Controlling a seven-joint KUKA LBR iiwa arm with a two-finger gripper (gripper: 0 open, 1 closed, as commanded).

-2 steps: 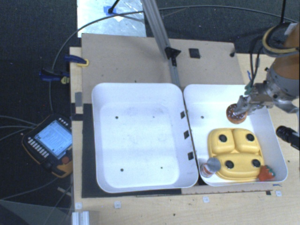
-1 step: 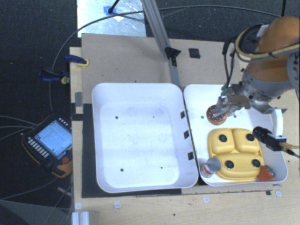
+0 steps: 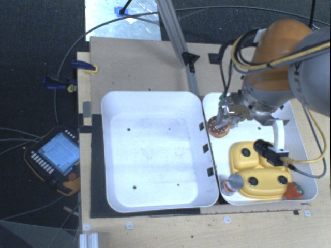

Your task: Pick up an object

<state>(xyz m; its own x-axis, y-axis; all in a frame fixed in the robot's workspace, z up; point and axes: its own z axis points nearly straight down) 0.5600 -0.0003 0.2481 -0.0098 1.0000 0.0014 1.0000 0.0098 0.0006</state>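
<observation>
**Small round brown object under the pincer in the right bin**

The small round brown object, reddish at its rim, lies in the right bin close to that bin's left wall, directly below the pincer. The pincer's tips reach down to its top edge; whether they are spread or pinching it I cannot tell.

Below and to the right of the pincer sits a large yellow moulded piece with dark holes. A black part of the arm's gear overlaps it. Straight below the pincer, at the bin's near-left corner, stands a small grey-capped item. Far to the lower right, a red-orange bit touches the yellow piece. Left of the pincer lies the left bin.
</observation>
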